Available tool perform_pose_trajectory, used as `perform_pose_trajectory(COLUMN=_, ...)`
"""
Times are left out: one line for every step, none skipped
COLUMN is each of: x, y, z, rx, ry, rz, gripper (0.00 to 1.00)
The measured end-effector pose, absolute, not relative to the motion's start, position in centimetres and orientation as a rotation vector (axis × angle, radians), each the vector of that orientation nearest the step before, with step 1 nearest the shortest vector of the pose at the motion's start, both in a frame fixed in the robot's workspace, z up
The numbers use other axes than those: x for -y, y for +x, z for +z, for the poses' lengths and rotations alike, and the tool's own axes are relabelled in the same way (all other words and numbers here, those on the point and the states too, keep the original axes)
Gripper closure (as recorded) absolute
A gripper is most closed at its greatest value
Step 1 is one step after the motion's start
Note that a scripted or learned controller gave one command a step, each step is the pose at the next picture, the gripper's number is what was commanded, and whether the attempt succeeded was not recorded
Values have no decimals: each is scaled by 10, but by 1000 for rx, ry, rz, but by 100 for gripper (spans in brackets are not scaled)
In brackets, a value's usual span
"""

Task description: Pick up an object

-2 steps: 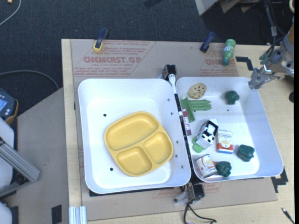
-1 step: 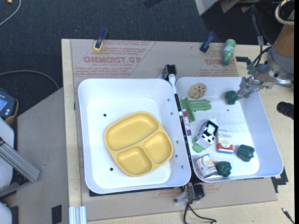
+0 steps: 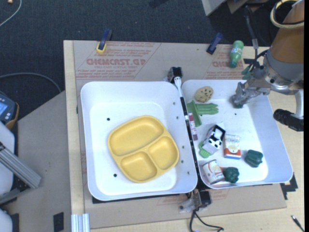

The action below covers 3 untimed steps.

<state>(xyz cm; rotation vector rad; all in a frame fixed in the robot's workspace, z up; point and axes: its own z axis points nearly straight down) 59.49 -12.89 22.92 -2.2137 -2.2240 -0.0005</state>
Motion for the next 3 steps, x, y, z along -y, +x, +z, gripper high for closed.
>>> perform_pose_trajectory(x=72, y=568, z=223, rx=2223, ry=-2212, rz=1, gripper=100)
perform_pose_trajectory(x=29, y=534, z=228, rx=2222, ry=-2214, rz=2, gripper=100)
perform_pose_trajectory(x=14, y=535, z=230, rx=2224, ry=-2219, rz=-1, gripper=100)
